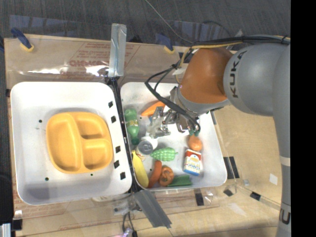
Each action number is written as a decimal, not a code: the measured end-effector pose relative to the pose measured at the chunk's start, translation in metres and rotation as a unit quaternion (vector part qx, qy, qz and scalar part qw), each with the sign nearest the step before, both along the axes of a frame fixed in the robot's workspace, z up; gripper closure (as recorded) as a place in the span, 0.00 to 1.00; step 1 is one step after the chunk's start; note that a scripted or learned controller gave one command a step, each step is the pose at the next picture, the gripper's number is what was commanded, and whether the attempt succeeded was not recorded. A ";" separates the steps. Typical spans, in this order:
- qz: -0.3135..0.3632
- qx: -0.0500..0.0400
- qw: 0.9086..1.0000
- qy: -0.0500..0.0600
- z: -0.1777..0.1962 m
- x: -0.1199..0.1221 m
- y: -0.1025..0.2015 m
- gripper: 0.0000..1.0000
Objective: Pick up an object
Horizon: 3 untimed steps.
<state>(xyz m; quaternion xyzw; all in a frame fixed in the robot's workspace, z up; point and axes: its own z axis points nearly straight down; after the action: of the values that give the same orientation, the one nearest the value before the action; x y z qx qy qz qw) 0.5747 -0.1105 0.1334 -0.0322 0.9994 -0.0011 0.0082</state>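
Claw (pixel 160 125) low in right bin (pixel 213 132), above silver can (pixel 146 146); finger spread unreadable. Arm hides the bin's upper-right corner.

Grey arm (pixel 256 78) bent downward, end effector (pixel 160 125) lowered

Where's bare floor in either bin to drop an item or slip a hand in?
Left bin: bare white all round the yellow divided tray, widest along the far wall and near edge. Right bin: crowded. The gripper hangs over its middle; banana, green toy, carton and can fill the near half. A small bare strip runs beside the carton, along the right wall.
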 end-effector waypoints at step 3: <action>-0.059 0.001 0.998 0.010 0.065 -0.013 0.014 1.00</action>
<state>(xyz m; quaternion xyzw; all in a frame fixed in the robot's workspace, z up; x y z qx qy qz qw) 0.5615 -0.0970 0.1980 0.0269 0.9996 -0.0001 -0.0016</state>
